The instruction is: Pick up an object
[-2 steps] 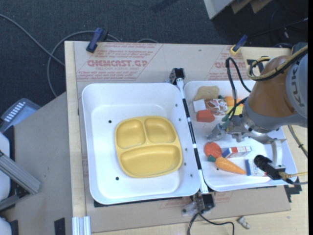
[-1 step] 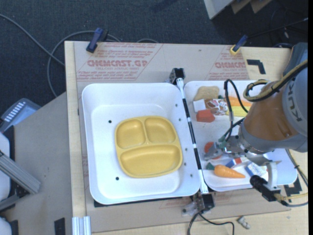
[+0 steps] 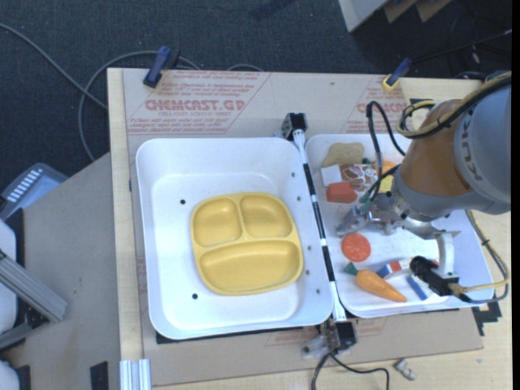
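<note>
Your jaws [image 3: 363, 212] hang low in the right white bin [image 3: 479, 258]; the round red plastic tomato [image 3: 356, 247] lies just below-left of them. Jaw state I cannot tell, probably hidden by the wrist.

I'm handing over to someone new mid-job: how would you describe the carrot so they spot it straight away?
Look at the right-hand white bin, the one the arm reaches into. Near its front edge lies the carrot, an orange, tapered piece lying almost flat. Unlike the round red tomato just behind it, it is long and pointed, with a small green tip at its left end.
</note>
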`<state>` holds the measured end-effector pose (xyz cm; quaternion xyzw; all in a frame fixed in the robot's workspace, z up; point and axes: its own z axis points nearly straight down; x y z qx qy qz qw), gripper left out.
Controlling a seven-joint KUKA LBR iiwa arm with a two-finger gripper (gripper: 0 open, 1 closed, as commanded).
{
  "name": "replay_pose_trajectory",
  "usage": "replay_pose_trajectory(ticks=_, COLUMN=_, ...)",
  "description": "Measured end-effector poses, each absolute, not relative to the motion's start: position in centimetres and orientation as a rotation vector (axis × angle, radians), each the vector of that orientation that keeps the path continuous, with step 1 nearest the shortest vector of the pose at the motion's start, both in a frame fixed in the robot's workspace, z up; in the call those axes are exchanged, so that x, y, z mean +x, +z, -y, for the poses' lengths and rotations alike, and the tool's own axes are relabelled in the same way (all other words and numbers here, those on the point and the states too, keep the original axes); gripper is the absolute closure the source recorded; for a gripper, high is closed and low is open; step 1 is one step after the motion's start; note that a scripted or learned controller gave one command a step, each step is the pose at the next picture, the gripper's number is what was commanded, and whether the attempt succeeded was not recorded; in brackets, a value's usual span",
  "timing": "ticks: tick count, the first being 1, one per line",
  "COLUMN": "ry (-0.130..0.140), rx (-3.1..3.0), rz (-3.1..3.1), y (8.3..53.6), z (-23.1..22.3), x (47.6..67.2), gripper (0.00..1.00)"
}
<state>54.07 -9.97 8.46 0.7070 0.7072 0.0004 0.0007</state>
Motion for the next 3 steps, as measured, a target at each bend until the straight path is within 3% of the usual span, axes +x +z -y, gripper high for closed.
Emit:
replay_pose_trajectory(ticks=1, ry=-0.002, rx=2.225, rz=-2.222, y=8.4, z=10.0, x=47.8, gripper=0.00)
replay_pose_trajectory(ticks=2, ry=0.001, rx=2.219, rz=-2.221, y=8.5, z=9.7, x=55.1, gripper=0.00)
replay_pose_trajectory(ticks=3, ry=-0.002, rx=2.224, rz=-2.222, y=10.2, z=10.4, x=50.1, gripper=0.00)
